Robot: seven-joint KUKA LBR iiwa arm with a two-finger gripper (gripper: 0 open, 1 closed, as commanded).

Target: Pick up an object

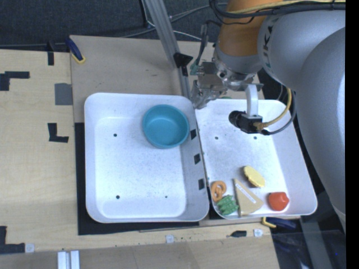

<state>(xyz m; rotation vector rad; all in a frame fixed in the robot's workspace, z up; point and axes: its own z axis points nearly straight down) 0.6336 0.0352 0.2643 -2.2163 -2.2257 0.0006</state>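
A blue bowl point(165, 126) sits upright in the left white bin point(106, 167), near its far right corner. My gripper point(201, 98) hangs over the far left corner of the right bin point(286, 150), just right of the bowl and apart from it. At the near end of the right bin lie a pretzel point(218, 189), a green leafy piece point(227, 205), a tan wedge point(247, 198), a yellow piece point(254, 177) and a red piece point(278, 200). Nothing shows between my fingers.
A grey slanted pole point(165, 32) runs down from the top to the bins' far edge, beside my wrist. The arm's big grey body point(320, 66) covers the right side. A black cable fitting point(245, 120) hangs over the right bin.
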